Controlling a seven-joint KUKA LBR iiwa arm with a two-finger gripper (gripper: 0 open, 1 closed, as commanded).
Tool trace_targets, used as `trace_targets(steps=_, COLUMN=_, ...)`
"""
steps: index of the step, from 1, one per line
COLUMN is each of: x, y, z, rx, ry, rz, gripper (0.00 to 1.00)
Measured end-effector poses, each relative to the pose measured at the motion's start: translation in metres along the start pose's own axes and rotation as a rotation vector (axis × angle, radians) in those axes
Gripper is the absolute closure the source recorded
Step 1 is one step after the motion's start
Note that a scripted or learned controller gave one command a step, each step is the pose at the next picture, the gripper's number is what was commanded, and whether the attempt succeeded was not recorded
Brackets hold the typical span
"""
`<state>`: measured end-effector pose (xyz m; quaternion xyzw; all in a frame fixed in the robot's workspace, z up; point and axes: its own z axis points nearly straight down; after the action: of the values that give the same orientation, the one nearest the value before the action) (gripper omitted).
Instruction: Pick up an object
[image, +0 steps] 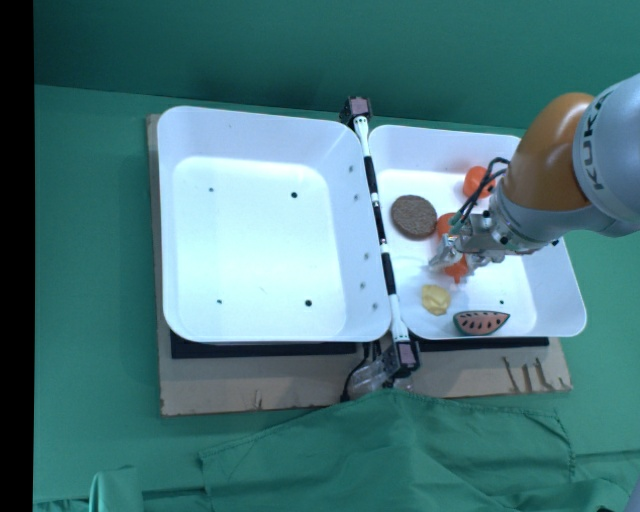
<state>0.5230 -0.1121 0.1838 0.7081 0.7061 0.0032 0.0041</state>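
In the right bin lie a round brown patty, a small yellow piece, a watermelon slice and orange pieces. One orange piece sits near the bin's far wall. Another orange piece lies just right of the patty. My gripper is low in the middle of this bin, right over a third orange bit that pokes out beneath it. The gripper body hides how that bit sits against it.
The left bin stands beside it, parted by a black-and-white divider bar. Green cloth is bunched at the bench's near edge. My arm's orange band hangs over the right bin's far right corner.
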Motion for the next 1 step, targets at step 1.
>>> trace_targets(steps=1, x=-0.0004, y=0.0125, z=-0.057, rx=0.0, ry=-0.001, rz=0.012, gripper=1.0)
